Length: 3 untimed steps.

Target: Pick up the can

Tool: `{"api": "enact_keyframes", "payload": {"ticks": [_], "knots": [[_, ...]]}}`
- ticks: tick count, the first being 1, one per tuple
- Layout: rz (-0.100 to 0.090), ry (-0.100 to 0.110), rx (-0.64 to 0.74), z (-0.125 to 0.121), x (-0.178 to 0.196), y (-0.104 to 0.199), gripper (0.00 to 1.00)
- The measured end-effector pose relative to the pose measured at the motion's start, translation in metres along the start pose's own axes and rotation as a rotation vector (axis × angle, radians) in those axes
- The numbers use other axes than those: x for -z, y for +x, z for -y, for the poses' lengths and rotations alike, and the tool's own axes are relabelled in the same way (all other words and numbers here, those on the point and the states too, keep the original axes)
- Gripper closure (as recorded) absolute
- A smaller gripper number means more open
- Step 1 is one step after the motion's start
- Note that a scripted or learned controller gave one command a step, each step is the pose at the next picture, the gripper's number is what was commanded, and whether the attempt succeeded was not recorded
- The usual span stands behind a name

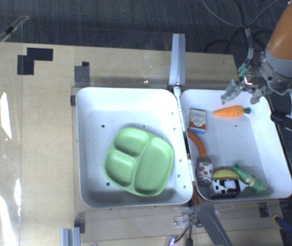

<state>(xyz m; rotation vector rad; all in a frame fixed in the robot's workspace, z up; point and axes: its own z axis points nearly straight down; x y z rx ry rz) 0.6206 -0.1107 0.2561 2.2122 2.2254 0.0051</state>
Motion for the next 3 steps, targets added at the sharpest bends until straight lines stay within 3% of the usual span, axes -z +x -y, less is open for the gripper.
{"api": "enact_keyframes", "payload": {"ticks": [1,2,3], "knots": [[0.001,0.001,-0.019,-0.015,-0.061,-0.053,0.0],[0.002,-0.004,-0.104,-0.05,-0.033,-0.08,0.0],[-0.004,0.002,-0.113,-0.049,-0.17,-0.085,0.0]]}}
